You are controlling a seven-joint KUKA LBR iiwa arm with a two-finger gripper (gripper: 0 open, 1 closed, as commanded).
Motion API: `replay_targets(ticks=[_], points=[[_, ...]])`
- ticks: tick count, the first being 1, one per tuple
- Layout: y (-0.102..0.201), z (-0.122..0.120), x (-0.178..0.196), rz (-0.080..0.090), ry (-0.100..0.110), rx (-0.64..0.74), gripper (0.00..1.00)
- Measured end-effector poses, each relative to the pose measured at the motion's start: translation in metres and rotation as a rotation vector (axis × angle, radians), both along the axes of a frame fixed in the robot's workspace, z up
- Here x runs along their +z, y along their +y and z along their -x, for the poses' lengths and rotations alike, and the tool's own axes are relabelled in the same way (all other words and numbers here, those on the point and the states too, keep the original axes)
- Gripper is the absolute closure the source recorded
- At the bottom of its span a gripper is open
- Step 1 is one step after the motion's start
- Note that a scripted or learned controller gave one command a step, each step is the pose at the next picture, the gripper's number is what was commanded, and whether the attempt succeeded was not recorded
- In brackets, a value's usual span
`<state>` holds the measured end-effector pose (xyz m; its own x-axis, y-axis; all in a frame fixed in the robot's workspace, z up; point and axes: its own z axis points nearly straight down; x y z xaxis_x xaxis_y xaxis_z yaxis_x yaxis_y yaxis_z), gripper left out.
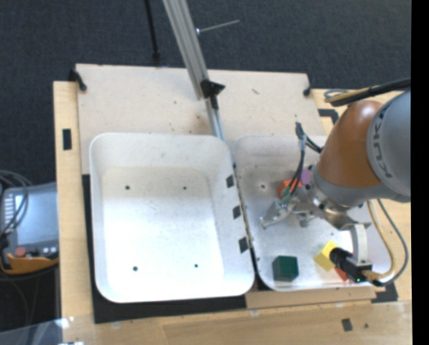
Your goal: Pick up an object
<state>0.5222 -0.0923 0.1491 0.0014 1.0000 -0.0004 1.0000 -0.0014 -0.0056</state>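
A: Status from camera view?

B: Gripper (pixel 282 210) is low in the right bin (pixel 261 164), over its middle. I can't tell if it's apart or together, wrist blocks it. Nothing visibly held.

A: Objects?

B: Green block (pixel 285 267) near the front wall, yellow piece (pixel 326 254) just right of it, both lying loose. I'd call the pick not done yet; grasp and lift remain.

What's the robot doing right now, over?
Gripper low in right bin, fingers unclear. Green block and yellow block lie near front wall, untouched. Nothing seen held. Arm covers part of bin.
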Motion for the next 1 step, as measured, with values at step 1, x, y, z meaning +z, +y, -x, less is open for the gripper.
replay_targets(ticks=[1], points=[[-0.0013, -0.0004, -0.0509, 0.002, -0.006, 0.0, 0.0]])
